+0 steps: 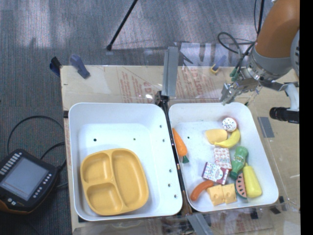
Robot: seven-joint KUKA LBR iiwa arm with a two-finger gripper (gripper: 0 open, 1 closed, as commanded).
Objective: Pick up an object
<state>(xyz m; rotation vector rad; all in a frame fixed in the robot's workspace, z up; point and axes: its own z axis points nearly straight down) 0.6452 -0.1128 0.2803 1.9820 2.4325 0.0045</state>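
Observation:
My gripper [234,90] hangs over the back rim of the right bin [195,112], clear of the toys below. That bin holds several toy foods: a carrot [179,143] by the left wall, a banana [230,140], a yellow wedge [213,135], a round pink-and-white sweet [229,124], a green bottle [238,161], a yellow bottle [252,181], a watermelon slice [240,187], two small cartons [221,157], a sausage [201,190] and cheese blocks [222,194]. I see nothing hanging from the gripper.
The left bin [98,116] carries a yellow divided plate [114,181]. A grey post [170,75] stands behind the bins' shared wall. Cables [230,40] trail near the wrist. A teach pendant [22,180] lies on the floor at left.

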